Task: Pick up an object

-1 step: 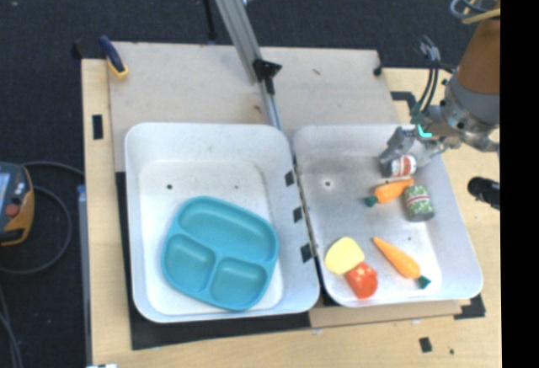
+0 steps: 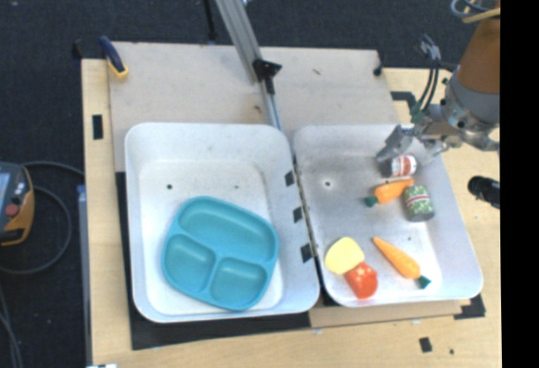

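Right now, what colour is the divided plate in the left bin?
Light blue plate, clearest in the camera view.

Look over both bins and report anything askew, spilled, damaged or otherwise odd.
Nothing stands out. The blue divided plate lies flat in the left bin. Two toy carrots, a small can, a yellow piece and a red piece lie loose but intact in the right bin.
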Action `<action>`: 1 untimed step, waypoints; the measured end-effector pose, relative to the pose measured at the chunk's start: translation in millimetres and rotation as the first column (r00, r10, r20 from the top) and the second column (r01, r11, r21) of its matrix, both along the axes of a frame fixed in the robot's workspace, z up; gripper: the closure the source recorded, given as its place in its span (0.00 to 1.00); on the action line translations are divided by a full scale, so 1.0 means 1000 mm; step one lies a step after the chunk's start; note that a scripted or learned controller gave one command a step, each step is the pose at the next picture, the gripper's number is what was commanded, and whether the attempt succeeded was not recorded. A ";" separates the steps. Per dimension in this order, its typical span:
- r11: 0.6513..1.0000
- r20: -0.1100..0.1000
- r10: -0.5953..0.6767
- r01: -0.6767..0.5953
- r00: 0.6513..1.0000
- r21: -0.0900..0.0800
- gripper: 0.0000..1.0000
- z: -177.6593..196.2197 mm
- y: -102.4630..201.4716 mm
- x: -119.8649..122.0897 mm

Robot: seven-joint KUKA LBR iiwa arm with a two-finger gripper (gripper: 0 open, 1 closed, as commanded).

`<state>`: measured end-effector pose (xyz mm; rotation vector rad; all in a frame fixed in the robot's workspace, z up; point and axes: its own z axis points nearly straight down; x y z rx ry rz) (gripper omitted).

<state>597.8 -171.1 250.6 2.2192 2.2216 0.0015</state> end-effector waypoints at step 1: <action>1.000 -0.004 -0.001 0.001 1.000 -0.001 0.00 -0.042 0.000 0.000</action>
